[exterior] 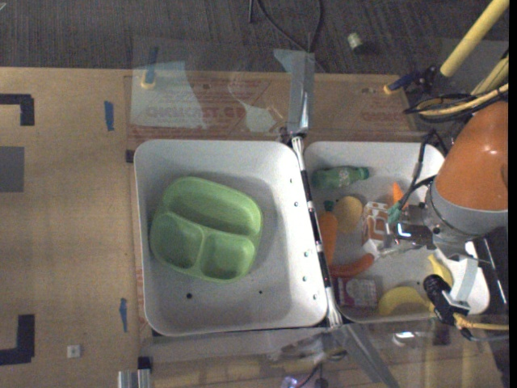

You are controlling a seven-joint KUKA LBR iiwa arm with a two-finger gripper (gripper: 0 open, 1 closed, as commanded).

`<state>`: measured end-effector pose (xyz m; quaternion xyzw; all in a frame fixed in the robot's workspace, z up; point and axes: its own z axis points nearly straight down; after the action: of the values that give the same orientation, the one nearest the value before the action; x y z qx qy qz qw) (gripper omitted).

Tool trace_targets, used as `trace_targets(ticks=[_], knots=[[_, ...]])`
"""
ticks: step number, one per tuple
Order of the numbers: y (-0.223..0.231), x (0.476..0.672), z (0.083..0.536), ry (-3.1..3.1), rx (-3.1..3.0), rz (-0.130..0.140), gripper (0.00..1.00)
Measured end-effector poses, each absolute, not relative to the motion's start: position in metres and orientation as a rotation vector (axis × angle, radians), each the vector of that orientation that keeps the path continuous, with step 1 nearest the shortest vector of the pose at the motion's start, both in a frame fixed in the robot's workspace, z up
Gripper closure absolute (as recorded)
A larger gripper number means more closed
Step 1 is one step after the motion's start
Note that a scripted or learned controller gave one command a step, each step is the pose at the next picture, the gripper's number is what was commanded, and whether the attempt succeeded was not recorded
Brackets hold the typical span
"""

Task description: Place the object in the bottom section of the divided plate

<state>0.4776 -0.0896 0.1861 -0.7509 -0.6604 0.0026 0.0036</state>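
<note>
Right bin, at the right of the frame: the gripper (401, 234) is seen low over a heap of toy food; whether it is open or closed cannot be told.
Arm: the grey arm with its orange band (477, 172) is seen over the right bin's (367, 150) right side.
Object: none is seen held — which item is meant cannot be told; all candidates lie in the right bin.
Plate: the green divided plate (208, 229) is set in the left bin (210, 156), left of centre; its sections look bare.
Progress: nothing is judged placed yet — picking, carrying and release are all left.
Nearby items: a green bottle (340, 175), a yellowish round fruit (349, 211), a carrot (329, 237), a red pepper (352, 266), a small carton (376, 221), a red packet (360, 292) and a banana (402, 300) are crowded together.
Obstacles: the raised rims between the bins (313, 233) must be cleared; neighbouring items may be nudged.
</note>
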Motion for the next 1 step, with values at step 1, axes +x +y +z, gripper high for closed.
trace_targets(ticks=[1], knots=[[-0.1149, 0.4800, 0.3895, -1.939, -2.469, 0.008, 1.00]])
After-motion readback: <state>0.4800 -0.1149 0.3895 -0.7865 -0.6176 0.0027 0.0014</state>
